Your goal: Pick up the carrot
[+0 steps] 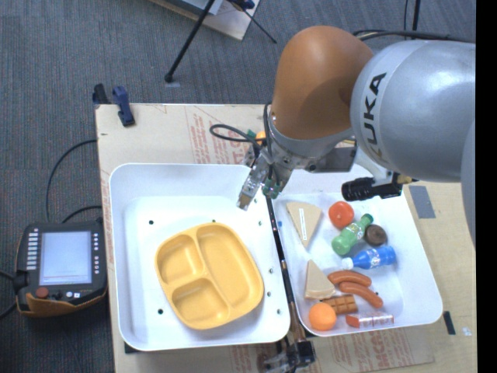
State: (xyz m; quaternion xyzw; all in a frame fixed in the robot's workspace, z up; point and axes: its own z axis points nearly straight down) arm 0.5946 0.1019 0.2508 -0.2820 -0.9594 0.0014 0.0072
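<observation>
Reaching in from the right, my grey arm [419, 107] bends down over the back of the counter [178, 134], its orange band [318, 76] bulging large toward the camera. My pincer [252, 191] hangs at the far rim between the two white bins, tilted down and left over the back right corner of the left bin [124, 208]. Its slim tips sit close together with nothing visible between them, but I cannot tell from this angle whether they are truly closed.

The carrot [375, 319], a small orange stick with a pale end, lies at the front of the right bin [423, 274], well apart from my pincer. Around it are two sausages [356, 282], an orange ball [322, 316], a brown waffle piece [344, 305], two pale wedges [305, 221], a tomato [340, 214], a green bottle [349, 237], a blue bottle [373, 258] and a small brown piece [377, 234].

The left bin carries a yellow divided plate [208, 274]. The counter is brown cardboard, with a blue clamp [122, 104] at its back left corner. A teach pendant [60, 266] rests on the grey carpet [46, 68] to the left, and a tripod leg [190, 41] stands behind.
</observation>
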